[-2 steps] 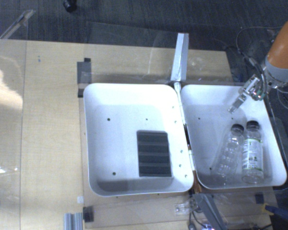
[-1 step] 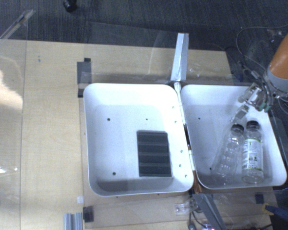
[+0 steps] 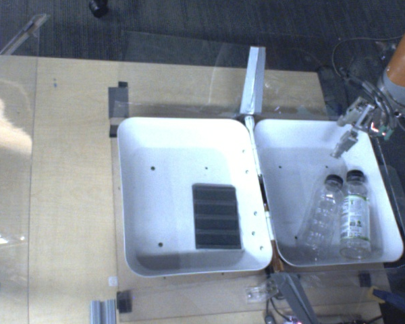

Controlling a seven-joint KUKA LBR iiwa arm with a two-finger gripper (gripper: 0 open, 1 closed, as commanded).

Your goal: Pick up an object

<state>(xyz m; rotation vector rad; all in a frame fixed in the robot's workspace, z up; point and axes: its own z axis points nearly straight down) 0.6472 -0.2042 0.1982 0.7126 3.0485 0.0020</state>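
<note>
Two clear plastic bottles with dark caps lie side by side in the right bin (image 3: 290, 140): one (image 3: 320, 214) tilted to the left, the other (image 3: 354, 214) with a pale label, nearly upright in the picture. A black ribbed rectangular block (image 3: 217, 216) lies flat in the left bin (image 3: 155, 147). My gripper (image 3: 347, 135) hangs over the far right corner of the right bin, above and behind the bottles' caps, with nothing between its fingers. Its fingers stand apart.
A metal post (image 3: 252, 83) rises behind the seam between the bins. Cables (image 3: 351, 59) trail at the back right near the arm. Clear panels stand at the left of the wooden bench (image 3: 61, 181).
</note>
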